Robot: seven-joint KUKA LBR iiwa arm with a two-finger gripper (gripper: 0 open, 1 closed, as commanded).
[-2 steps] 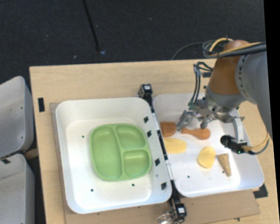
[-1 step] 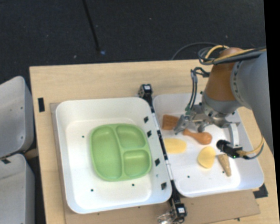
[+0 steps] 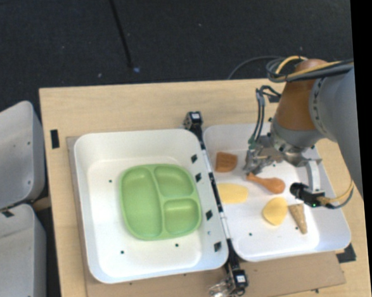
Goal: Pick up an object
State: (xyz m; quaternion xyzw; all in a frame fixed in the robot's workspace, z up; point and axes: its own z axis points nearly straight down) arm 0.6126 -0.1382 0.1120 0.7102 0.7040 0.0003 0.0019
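The right bin holds several toy foods: a brown bread-like piece, an orange drumstick, a yellow oval piece, a yellow wedge and a tan cone. My gripper hangs low over the bin, its tip at the drumstick's left end, between the bread piece and the drumstick. Nothing is visibly lifted.
The left bin carries a green divided plate. Black clips run along the seam between the bins. Cables and a black connector trail over the right bin's right side. Grey chairs stand beyond the bench's left edge.
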